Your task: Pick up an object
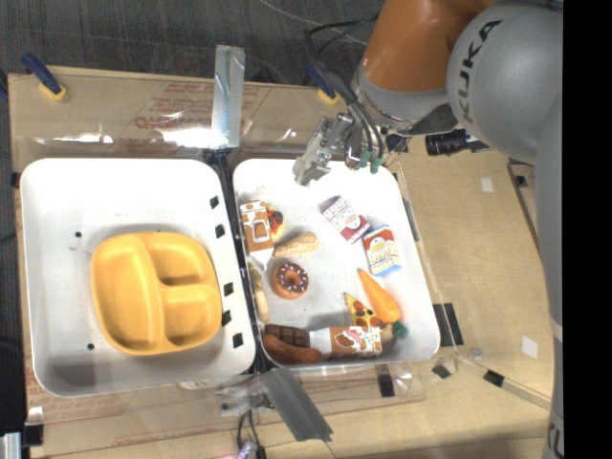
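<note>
The right bin (406, 228) holds several toy foods: a chocolate donut (289, 278), an orange carrot (380, 295), two small red-and-white cartons (344, 216) (382, 250), a pale bread roll (296, 246), a brown and white box (255, 226), a pizza slice (358, 305) and a sausage (290, 352). My gripper (319, 156) hangs over the bin's far edge, above its bare back corner and apart from all the items. Nothing shows in it.
The left bin (57, 189) carries a yellow divided tray (156, 290). A dark divider runs between the two bins (228, 256). The arm's orange band (411, 27) and grey body cover the upper right. Bare bin floor lies near the gripper.
</note>
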### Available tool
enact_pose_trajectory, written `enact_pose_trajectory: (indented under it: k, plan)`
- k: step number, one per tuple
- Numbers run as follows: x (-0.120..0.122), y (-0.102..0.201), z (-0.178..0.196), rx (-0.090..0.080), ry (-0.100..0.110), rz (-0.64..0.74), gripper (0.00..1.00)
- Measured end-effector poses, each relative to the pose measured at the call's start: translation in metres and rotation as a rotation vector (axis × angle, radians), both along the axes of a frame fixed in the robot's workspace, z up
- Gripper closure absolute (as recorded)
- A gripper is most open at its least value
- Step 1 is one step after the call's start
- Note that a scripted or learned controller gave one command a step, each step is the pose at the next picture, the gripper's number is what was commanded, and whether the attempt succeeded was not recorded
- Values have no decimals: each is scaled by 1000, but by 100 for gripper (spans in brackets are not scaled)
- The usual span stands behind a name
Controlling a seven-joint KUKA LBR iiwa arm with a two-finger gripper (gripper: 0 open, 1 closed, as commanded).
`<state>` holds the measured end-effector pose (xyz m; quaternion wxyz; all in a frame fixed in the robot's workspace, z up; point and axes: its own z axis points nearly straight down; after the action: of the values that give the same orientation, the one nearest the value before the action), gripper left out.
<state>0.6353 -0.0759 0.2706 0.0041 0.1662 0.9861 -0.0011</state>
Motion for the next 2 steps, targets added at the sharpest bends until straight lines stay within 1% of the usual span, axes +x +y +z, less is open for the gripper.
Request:
enact_pose_trajectory:
  k: [2]
  plan:
    - [2,2,22,-3,-6,12,100]
